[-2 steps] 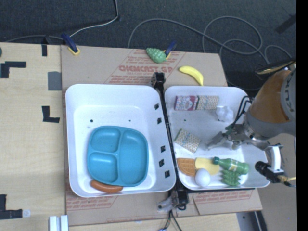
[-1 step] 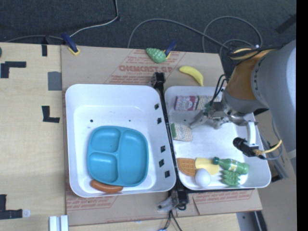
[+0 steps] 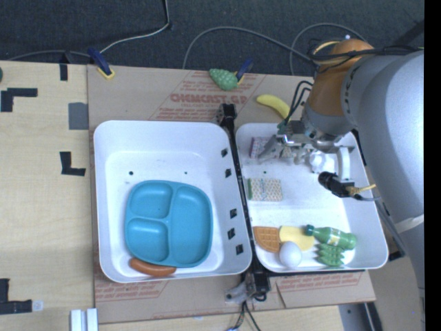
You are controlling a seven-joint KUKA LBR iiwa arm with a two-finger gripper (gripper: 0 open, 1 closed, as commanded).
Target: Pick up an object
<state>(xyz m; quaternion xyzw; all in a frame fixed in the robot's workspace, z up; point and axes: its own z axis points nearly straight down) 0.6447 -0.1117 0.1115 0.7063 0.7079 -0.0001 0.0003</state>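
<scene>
my arm (image 3: 386, 116): grey, orange band
bins (image 3: 110, 143): white
divided plate (image 3: 169, 223): light blue
sausage (image 3: 151, 268): orange-red
banana (image 3: 274, 105): yellow
egg (image 3: 290, 255): white
bottle (image 3: 332, 237): green, yellow label
mesh pad (image 3: 265, 189): green-white checks

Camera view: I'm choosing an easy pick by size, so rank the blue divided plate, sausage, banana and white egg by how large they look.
1. blue divided plate
2. sausage
3. banana, looks close to the sausage, so unsure
4. white egg
</scene>
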